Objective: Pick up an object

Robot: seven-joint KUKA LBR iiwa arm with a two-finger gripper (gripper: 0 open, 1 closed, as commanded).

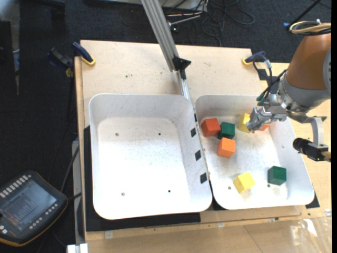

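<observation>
The two-finger metal pincer sits low in the right-hand shallow white plastic bin, w/ its tip over the gap between two blocks; whether it's spread or pressed together can't be told, since the wrist hides that part.

Likely target is the small yellow wooden block, touching the pincer's left side, at the far end of the bin. A small red-orange block peeks out just right of the tip, mostly hidden.

Risks: straddling two blocks means it may nudge one aside or pinch a corner only, so it slips on lift.

Yellow block looks near-cubic, so no clear long axis; it seems turned slightly vs the bin wall, approx.

Further left lie a red cube, a dark green cube and an orange cube, well apart from the tip.
</observation>
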